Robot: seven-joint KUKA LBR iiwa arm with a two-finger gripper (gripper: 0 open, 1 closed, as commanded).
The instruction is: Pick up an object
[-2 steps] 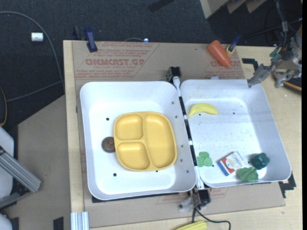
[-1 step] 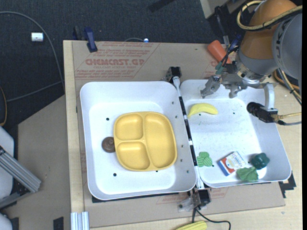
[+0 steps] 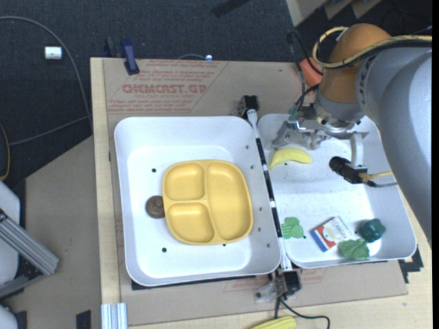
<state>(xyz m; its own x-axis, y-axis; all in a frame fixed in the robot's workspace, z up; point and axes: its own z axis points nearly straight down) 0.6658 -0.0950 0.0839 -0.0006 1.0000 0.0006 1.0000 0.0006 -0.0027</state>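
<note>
My gripper point(image 3: 299, 141) hangs over the far left part of the right bin point(image 3: 384, 204), its fingers spread open with nothing between them. A yellow banana point(image 3: 290, 157) lies on the bin floor just in front of the fingertips, touching or nearly touching them. Nearer the front of the same bin lie a small green leafy piece point(image 3: 292, 228), a red, white and blue packet point(image 3: 330, 232), a light green lump point(image 3: 354, 249) and a dark green object point(image 3: 372, 229).
The left bin point(image 3: 137, 149) holds a yellow divided plate point(image 3: 206, 201) with a brown round piece point(image 3: 155, 206) at its left side. A black part of the arm point(image 3: 346, 168) juts out over the right bin. A raised divider point(image 3: 264, 177) separates the bins.
</note>
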